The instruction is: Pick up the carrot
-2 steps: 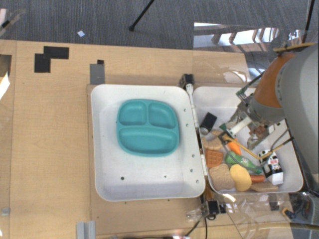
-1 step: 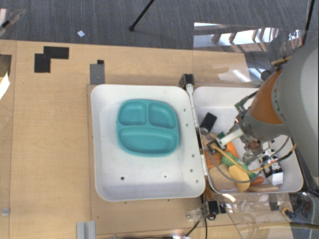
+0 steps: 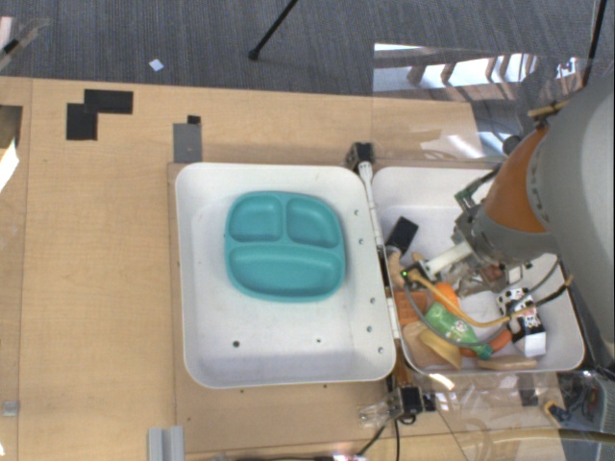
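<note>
Grey arm [image 3: 577,171] with its orange band looms largest, reaching over the right bin [image 3: 423,195]. Below its wrist, the gripper [image 3: 452,275] hangs low in that bin; whether anything sits in its grasp cannot be told. Just beneath the gripper lies the carrot [image 3: 440,294], among cluttered items. Left of the right bin, the left bin [image 3: 279,353] holds a teal divided plate [image 3: 284,246].

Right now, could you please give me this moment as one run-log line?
arm: over right bin | gripper: low among clutter | carrot: lying in bin, not lifted | teal plate: left bin
</note>
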Controlling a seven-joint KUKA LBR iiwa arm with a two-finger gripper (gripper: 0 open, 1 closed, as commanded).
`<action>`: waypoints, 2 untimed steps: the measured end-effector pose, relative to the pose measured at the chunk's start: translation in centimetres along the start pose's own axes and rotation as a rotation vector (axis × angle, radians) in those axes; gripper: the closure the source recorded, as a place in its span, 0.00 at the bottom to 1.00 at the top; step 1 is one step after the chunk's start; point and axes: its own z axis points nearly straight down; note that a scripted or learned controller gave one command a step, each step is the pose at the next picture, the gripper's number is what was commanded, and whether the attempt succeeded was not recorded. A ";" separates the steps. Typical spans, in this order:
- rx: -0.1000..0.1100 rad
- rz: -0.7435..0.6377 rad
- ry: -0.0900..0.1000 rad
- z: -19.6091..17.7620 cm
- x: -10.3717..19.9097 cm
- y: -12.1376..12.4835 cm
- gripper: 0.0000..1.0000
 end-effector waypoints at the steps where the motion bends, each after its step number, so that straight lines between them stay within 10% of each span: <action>1: -0.003 -0.409 0.000 0.9 -4.8 -1.6 1.00; 2: 0.008 0.066 -0.010 -8.6 -2.0 -8.6 1.00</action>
